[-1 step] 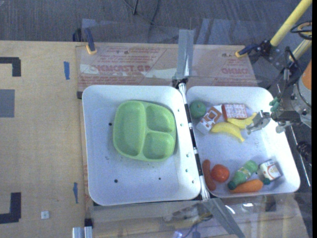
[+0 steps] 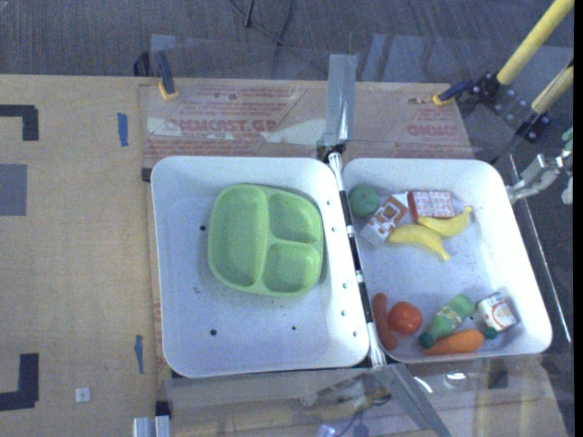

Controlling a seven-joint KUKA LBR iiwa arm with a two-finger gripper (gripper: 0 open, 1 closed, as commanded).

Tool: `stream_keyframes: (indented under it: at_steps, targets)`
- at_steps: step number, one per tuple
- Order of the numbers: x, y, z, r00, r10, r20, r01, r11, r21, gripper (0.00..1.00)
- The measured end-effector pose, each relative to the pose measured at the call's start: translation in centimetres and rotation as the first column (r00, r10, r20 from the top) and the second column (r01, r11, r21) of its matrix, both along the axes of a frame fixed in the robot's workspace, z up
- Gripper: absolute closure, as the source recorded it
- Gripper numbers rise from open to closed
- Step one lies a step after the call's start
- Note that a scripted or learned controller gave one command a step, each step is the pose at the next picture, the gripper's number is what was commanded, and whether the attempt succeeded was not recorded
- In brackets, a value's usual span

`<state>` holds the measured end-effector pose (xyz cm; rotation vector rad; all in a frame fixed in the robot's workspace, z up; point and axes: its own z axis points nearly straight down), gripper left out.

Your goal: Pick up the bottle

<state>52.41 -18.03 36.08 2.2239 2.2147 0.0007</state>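
The bottle (image 2: 447, 318) is small and green with a pale label. It lies on its side near the front of the right bin (image 2: 519, 244), pointing from front left to back right. A red tomato (image 2: 405, 318) sits just to its left. An orange carrot (image 2: 455, 341) lies against its front side, and a small juice carton (image 2: 497, 312) is at its right.
Further back in the right bin are a green round fruit (image 2: 363, 198), two small cartons (image 2: 387, 218) (image 2: 434, 205) and yellow bananas (image 2: 430, 231). A red pepper (image 2: 380, 321) lies by the centre wall. The left bin (image 2: 182, 335) holds a green divided plate (image 2: 266, 239).
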Motion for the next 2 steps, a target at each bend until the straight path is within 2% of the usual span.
stream_keyframes:
  at_steps: [1, 2]
  targets:
    - [-2.8, 0.7, -17.4, 0.999, 0.05, -0.002, -0.05, 0.999, 0.001, 0.0]
    - [-4.4, -2.8, -16.2, 0.978, -0.21, 0.001, 0.21, 0.978, 0.001, 0.0]
